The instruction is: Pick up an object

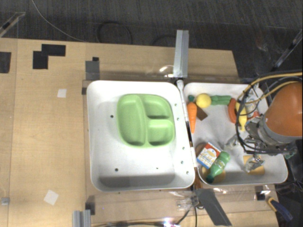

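- The wooden table (42, 141) carries two shallow white bins side by side, with black patches at its far left.
- The left bin (104, 174) holds a green divided plate (144, 119), lying flat near the bin's middle.
- The right bin (277, 174) holds the loose things. A carrot (191, 117) lies along its left wall, with a yellow lemon (203, 100) just beyond it and a green vegetable (220, 100) beside that at the far side.
- Near the front left of this bin a small colourful box (207, 156) touches a green bottle (218, 165), which lies tilted.
- A yellow piece (255, 168) sits at the near right of the bin.
- The gripper (253, 161) hangs low over that yellow piece, under the orange band and a tangle of cables; whether it is released or clenched I cannot tell.
- The arm hides part of the bin's right side, including a red and a yellow thing by the cables.
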Controlling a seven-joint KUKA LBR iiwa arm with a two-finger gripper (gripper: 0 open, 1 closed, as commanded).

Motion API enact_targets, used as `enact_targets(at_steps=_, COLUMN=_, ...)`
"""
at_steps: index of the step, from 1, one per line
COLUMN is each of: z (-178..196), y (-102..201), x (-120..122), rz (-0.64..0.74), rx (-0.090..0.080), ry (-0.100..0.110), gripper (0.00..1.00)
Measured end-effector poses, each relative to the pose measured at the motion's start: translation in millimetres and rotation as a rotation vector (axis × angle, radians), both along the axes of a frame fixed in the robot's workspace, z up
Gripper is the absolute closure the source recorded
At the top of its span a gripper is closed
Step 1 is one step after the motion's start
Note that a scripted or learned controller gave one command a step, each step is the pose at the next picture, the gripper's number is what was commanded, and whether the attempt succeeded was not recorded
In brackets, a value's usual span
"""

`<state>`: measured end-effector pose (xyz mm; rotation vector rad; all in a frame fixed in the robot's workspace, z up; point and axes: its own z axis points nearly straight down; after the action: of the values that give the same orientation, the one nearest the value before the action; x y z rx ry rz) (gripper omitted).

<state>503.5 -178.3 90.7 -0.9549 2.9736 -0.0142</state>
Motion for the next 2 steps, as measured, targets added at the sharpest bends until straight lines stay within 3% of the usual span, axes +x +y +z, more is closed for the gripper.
enact_targets(at_steps=1, z=1, y=62, x=4, rz=0.28, rx=-0.007, ry=-0.002, gripper=0.0)
enact_targets(at_steps=2, z=1, y=21, x=-2, rz=0.727, rx=-0.013, ry=0.0, gripper=0.0)
